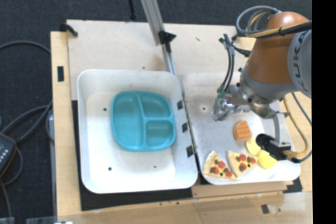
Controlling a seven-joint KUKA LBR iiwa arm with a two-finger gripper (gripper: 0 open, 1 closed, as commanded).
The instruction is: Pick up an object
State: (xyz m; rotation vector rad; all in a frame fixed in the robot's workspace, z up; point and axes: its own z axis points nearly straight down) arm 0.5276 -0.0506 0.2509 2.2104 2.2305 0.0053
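Observation:
My gripper (222, 108) hangs over the middle of the right bin (202, 93), with nothing visible between its fingers. To its lower right lies a small orange waffle-like piece (242, 130). Two toy pizza slices (219, 166) (241, 161) rest near the bin's front edge. A yellow toy piece (261, 153) lies at the front right, partly under a black fitting on the arm. The gripper is apart from all of them.
The left bin (94, 165) holds a turquoise divided plate (142, 120). A slanted metal pole (148, 0) rises from behind the bins. Cables loop off the arm at the right. The arm's bulk covers the right bin's far right side.

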